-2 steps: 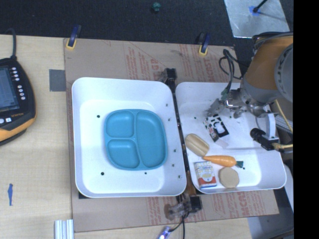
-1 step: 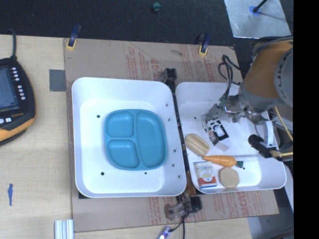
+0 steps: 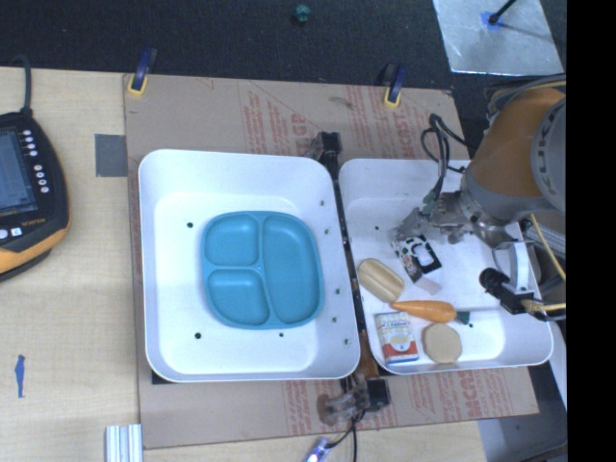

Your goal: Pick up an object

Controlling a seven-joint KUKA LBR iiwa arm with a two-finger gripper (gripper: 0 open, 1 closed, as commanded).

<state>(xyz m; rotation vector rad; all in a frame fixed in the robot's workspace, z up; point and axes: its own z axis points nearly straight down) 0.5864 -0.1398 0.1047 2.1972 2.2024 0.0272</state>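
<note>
Left bin (image 3: 154, 258): its raised white rim runs all round. A blue divided plate (image 3: 262, 268) lies in the middle, with a bare white floor on every side of it.
Right bin (image 3: 385, 176): its left wall sits just beside the left bin's right wall. The rear left floor is bare, and the loose things crowd the front half.
Things to pick: a tan bread roll (image 3: 380, 279) lies near the left wall. An orange carrot (image 3: 425, 309) lies crosswise just in front of it, green end towards the right. A small red-and-white carton (image 3: 396, 339) and a round tan disc (image 3: 443, 343) sit side by side against the front wall.
Black-and-white item (image 3: 421, 257): small and directly below the gripper. Its shape is hard to make out, and contact with the gripper cannot be told.
Arm (image 3: 515, 157): grey with an orange band. It enters from the right over the right bin's rear right corner and is cut off at the frame's edge, hiding that corner.
Gripper (image 3: 416, 231): low over the middle of the right bin, behind the bread roll. Whether it is apart, together or clamped on anything cannot be told.
Surroundings: a cardboard sheet (image 3: 241, 114) under both bins is clamped at its rear edge. A pendant (image 3: 24, 195) lies on the bench at far left, partly cut off.
</note>
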